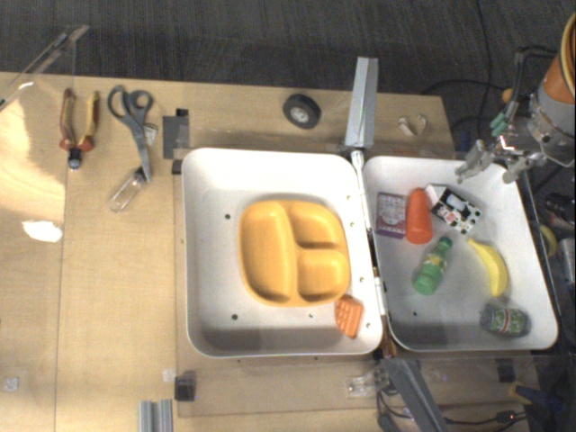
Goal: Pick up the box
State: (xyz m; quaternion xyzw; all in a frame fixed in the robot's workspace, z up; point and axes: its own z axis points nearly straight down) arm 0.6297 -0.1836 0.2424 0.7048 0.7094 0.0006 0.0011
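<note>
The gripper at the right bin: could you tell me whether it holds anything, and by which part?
Nothing is held. The two-finger gripper hangs over the far right corner of the right white bin, apart from the small white patterned box.

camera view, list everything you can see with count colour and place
left bin: 1, white, bench centre
right bin: 1, white, beside the left bin
divided tray: 1, yellow, in left bin
small ridged piece: 1, orange, left bin's near right corner
box: 1, purple, right bin's left side
orange bottle: 1, beside the box
patterned pack: 1, white and black, right bin's far side
green bottle: 1, right bin's centre
banana: 1, yellow, right bin
can: 1, dark green, right bin's near right corner
scissors: 1, grey, bench's far left
pliers: 1, red-handled, left of scissors
tape roll: 1, black, bench's far edge
gripper: 1, grey, above right bin's far right corner
</note>
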